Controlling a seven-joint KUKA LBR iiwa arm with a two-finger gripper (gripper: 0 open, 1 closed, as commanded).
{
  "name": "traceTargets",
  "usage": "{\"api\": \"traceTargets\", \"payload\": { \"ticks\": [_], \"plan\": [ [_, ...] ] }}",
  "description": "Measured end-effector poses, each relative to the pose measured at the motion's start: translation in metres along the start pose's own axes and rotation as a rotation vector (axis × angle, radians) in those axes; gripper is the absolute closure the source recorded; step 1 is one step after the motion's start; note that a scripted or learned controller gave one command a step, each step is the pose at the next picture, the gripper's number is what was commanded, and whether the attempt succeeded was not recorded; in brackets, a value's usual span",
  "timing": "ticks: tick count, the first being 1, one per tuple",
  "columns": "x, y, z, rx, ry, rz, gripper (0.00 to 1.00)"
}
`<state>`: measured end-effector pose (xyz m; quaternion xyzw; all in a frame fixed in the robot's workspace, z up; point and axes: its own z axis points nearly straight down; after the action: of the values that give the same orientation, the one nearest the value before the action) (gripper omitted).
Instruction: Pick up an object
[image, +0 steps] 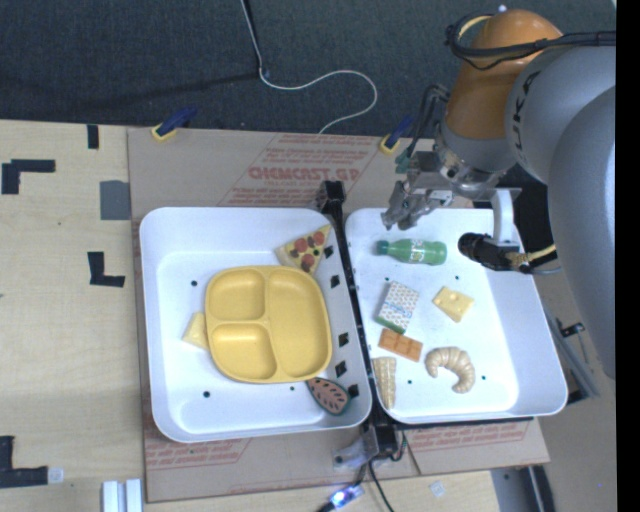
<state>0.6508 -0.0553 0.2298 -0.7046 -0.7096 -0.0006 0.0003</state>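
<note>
**One green bottle sitting under the gripper, nothing lifted yet**

I am watching the green bottle (412, 251) lying on its side near the back of the right bin (520, 330). The gripper (405, 212) is hovering just above and behind it, fingers spread a little, pinching nothing. Beside it, the cheese wedge (454, 302), patterned packet (398, 304), cracker (400, 346) and croissant (452, 366) are lying apart. I am judging the risk as the round bottle rolling off if the fingers come down off-centre, or the bin wall blocking them.
</note>
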Motion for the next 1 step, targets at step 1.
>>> {"api": "traceTargets", "payload": {
  "ticks": [1],
  "plan": [
    [0.0008,0.0060,0.0102,0.002,-0.003,0.006,1.00]
  ]
}}
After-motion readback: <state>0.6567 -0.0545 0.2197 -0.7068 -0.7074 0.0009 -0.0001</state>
